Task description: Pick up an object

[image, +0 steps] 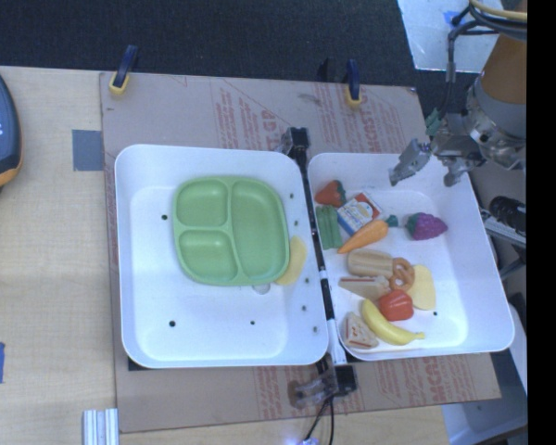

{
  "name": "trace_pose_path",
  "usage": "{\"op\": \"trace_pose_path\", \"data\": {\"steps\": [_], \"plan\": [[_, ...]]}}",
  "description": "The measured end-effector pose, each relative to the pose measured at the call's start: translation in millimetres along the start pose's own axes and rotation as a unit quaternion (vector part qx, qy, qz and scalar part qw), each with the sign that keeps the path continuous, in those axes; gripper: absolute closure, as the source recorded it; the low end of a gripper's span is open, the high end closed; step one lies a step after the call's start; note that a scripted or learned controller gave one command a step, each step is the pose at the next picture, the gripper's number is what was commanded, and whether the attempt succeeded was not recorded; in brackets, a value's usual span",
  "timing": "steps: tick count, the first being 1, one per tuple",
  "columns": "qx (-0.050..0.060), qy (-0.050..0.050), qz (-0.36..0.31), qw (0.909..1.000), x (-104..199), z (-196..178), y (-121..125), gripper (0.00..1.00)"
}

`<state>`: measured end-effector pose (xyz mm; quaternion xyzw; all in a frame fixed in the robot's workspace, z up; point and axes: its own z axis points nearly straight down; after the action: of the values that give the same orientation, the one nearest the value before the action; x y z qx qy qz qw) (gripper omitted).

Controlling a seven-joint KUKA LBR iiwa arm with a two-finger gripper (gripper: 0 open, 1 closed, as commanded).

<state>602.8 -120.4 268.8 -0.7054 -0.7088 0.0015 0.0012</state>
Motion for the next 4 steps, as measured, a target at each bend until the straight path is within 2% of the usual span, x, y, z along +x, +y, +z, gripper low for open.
{"op": "trace_pose_path", "data": {"steps": [1,2,3,4], "plan": [[0.006,0.001,0.001,1.0,-12,109,-56,0.0],[0.002,0.001,-0.002,1.0,-6,181,-27,0.0],[0.002,0.001,-0.001,1.0,20,178,-41,0.0],[0.002,0.001,0.001,1.0,26,178,-72,0.0]]}}
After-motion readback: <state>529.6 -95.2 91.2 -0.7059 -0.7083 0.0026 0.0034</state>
